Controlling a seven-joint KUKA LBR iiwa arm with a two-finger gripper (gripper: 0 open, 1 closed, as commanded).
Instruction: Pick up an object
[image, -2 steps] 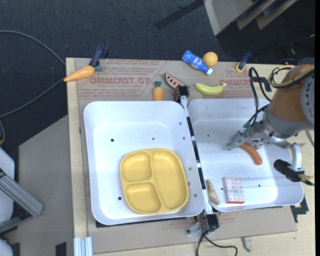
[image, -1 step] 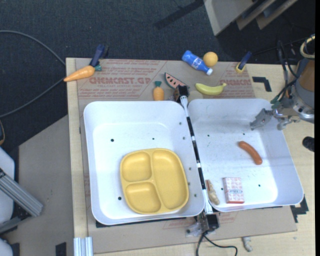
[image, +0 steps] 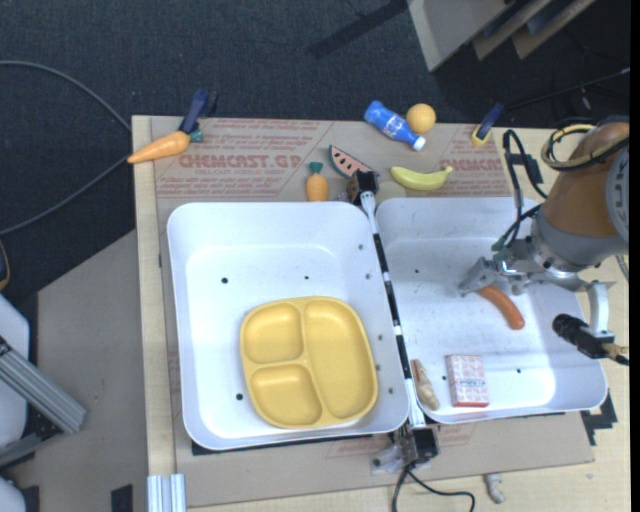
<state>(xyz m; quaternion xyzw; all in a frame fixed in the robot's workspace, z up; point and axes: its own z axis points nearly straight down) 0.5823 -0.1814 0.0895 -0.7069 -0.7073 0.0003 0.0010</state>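
On the bench (image: 250, 140), two white bins; the gripper (image: 487, 282) hangs low in the right bin (image: 440, 230) over a sausage (image: 502, 305), apparently to grab it; its grip I cannot tell.

Arm (image: 585, 205) reaching from right, wrist lowered.

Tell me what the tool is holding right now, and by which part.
It cannot be told. The tool sits right at the upper-left end of the orange sausage in the right bin, but the view does not show the sausage between its fingers.
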